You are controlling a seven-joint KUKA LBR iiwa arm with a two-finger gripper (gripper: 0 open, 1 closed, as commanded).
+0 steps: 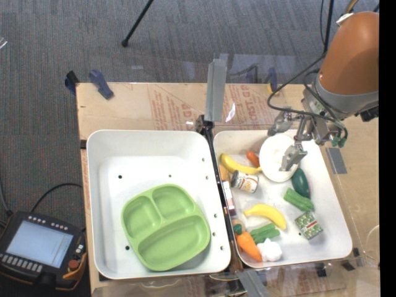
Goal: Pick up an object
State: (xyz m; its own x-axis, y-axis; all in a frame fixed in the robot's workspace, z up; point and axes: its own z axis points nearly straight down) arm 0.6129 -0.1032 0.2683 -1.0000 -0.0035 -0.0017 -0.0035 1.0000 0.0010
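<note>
Hovering near the right bin's (337, 218) far edge, pincer (293, 159) overlaps white plate (275, 159).

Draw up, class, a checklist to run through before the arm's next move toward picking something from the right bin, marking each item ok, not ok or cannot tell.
1. Objects lie in the right bin: ok.
2. Gripper is over that bin, above the white plate: ok.
3. Object held: not ok, nothing seen gripped.
4. Jaws open enough: cannot tell.
5. Lower banana lies apart from the plate: ok.
6. Green tray sits in the left bin, out of the way: ok.
</note>
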